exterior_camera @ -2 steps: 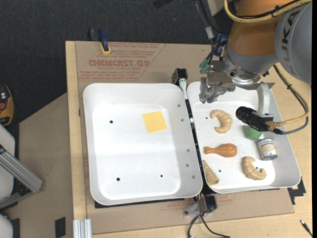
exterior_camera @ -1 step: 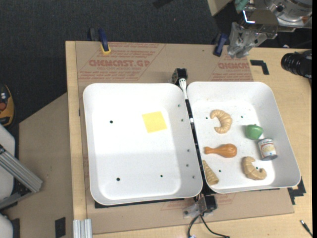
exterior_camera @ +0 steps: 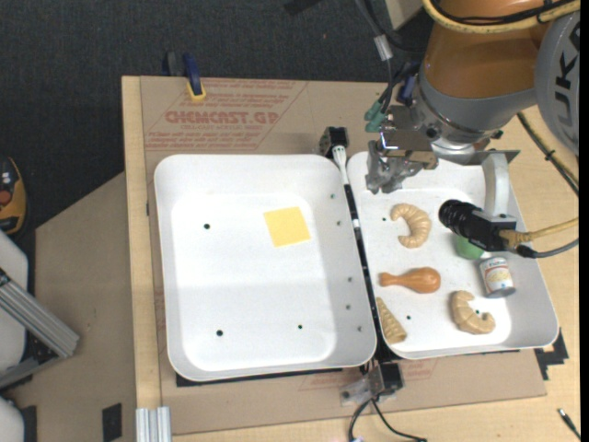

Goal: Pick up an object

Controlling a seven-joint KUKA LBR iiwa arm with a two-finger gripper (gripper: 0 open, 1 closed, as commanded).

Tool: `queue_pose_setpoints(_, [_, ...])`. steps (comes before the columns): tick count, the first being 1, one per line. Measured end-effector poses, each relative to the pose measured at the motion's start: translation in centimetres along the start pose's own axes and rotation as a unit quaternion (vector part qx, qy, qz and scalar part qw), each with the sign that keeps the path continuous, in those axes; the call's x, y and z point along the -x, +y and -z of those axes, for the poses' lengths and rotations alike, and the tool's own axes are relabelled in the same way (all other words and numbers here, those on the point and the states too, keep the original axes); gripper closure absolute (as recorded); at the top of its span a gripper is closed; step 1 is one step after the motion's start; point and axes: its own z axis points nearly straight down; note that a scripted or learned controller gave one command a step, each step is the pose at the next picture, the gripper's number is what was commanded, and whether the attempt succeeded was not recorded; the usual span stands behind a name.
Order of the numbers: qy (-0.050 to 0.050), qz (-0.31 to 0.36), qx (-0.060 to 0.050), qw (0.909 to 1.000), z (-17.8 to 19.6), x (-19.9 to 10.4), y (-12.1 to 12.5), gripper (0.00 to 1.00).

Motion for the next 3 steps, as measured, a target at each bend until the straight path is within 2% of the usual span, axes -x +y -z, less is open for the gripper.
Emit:
queue_pose_setpoints(1, [0.0, 0.001, 0.014, 0.9999, 5.0, -0.5, 10.7, 1.0])
queue_pose_setpoints(2, [0.001, 0.004, 0.002, 1.0, -6.3, -9.7, 8.0, 1.0])
queue_pose_setpoints(3, [0.002, 0.002, 0.014, 0.9999, 1.4, -14.8, 12.5, 1.0])
